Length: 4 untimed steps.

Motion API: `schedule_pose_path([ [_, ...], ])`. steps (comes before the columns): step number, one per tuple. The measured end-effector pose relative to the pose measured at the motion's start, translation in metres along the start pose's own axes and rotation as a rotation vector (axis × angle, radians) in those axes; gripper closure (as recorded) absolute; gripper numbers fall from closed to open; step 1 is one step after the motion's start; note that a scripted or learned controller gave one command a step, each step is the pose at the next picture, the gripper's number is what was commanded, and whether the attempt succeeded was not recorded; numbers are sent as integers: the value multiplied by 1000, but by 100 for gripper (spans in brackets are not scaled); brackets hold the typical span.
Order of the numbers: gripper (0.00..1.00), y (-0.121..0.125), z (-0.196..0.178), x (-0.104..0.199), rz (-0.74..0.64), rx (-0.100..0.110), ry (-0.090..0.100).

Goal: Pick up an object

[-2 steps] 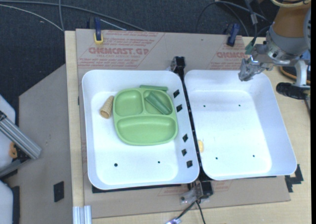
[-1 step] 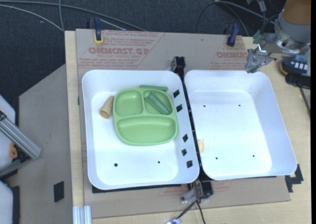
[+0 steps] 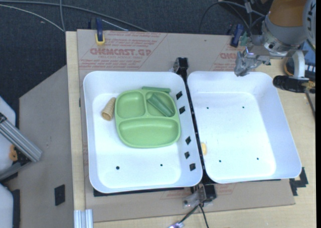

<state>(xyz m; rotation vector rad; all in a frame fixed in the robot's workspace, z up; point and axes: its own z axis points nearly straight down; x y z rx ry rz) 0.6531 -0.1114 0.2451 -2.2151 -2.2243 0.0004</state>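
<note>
**Arm waiting at the far edge, nothing picked yet**

The gripper is hovering over the far rim of the right bin, at its upper left corner, and it is carrying nothing: no object is sitting between its fingers, and whether they are spread or closed cannot be told from this angle. The task is looking like it is at the very start, with the reach toward a target not yet begun.

All the candidates are lying in the left bin, well apart from the gripper. A green divided plate is resting flat near the middle of that bin, with a darker green piece lying in its upper right compartment and another flat green strip showing just beyond the plate's far edge. A small tan cone is lying on its side just beside the plate's left edge. A tiny yellowish bit is sitting at the inner wall between the two bins.

The next move is probably calling for a sweep leftward across the divider and a descent onto one item. The cone is looking like the easiest grasp, being small and free-standing; the plate is wide and low, so its rim would be the likelier hold.
</note>
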Motion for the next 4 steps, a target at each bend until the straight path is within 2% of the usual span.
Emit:
schedule_pose_path([
  [3, 100, -26, 10, 146, -1, 1, 1],
  [4, 100, -19, 19, 195, 0, -2, 0],
])
